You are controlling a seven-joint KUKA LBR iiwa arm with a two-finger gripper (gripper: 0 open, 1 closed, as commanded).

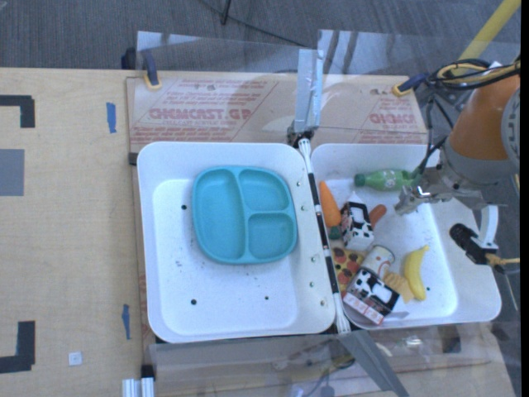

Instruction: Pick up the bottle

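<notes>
A green bottle with a white cap lies on its side at the far edge of the right bin, its cap pointing right. My gripper hangs just right of the bottle and slightly nearer, close to the capped end. Nothing shows as held in it. The grey arm with its orange band comes in from the right above the bin's far right corner.
The right bin also holds a carrot, a cow toy, a banana, a pizza slice, a small cup and a black-and-white box. A teal divided plate lies in the left bin.
</notes>
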